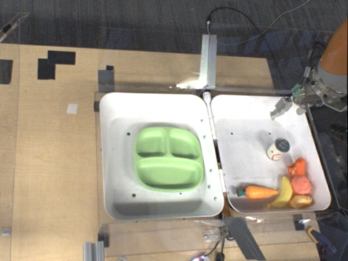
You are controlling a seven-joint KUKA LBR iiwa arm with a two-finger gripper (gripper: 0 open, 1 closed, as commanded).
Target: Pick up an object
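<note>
The right bin (pixel 244 145) holds several toy foods near its front right corner. These are an orange carrot (pixel 260 191), a yellow banana (pixel 283 191), a red-orange piece (pixel 297 167), a pink-red round piece (pixel 302 185) and a golden-brown piece (pixel 300 201). A small round white, orange and black object (pixel 278 148) lies apart from them, nearer the middle. My gripper (pixel 289 107) hangs over the bin's far right corner, well behind that round object. It is open, with nothing between its fingers.
The left bin (pixel 117 145) holds a green divided plate (pixel 167 157). A metal post (pixel 209 64) stands behind the ridge where the bins meet. A black cable (pixel 255 29) runs across the dark floor at the back.
</note>
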